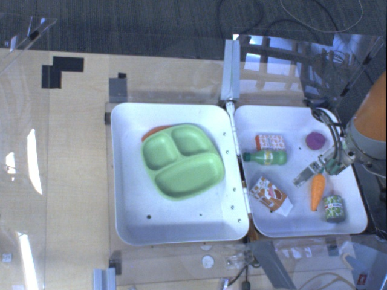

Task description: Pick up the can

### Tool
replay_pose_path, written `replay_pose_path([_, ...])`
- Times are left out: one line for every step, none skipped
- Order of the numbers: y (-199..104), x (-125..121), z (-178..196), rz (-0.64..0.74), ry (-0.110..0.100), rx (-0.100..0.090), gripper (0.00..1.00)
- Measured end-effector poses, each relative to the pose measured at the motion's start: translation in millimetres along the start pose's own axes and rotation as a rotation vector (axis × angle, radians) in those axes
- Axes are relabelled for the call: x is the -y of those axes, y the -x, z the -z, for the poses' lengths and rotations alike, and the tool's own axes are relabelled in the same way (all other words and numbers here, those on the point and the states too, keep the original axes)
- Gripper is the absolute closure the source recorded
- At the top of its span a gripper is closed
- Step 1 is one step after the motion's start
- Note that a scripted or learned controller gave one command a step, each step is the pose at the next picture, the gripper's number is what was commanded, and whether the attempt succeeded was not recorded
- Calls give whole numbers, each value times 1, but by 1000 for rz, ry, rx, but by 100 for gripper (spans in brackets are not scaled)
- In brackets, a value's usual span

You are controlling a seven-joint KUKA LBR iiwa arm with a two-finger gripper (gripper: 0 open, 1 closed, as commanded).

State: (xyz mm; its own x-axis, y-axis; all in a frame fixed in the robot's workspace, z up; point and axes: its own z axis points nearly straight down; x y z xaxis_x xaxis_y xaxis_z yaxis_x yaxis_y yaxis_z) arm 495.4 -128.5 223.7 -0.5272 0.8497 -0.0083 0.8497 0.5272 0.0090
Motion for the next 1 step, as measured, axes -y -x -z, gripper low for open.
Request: replay_pose_path([105, -49, -36, 58, -4, -2, 0])
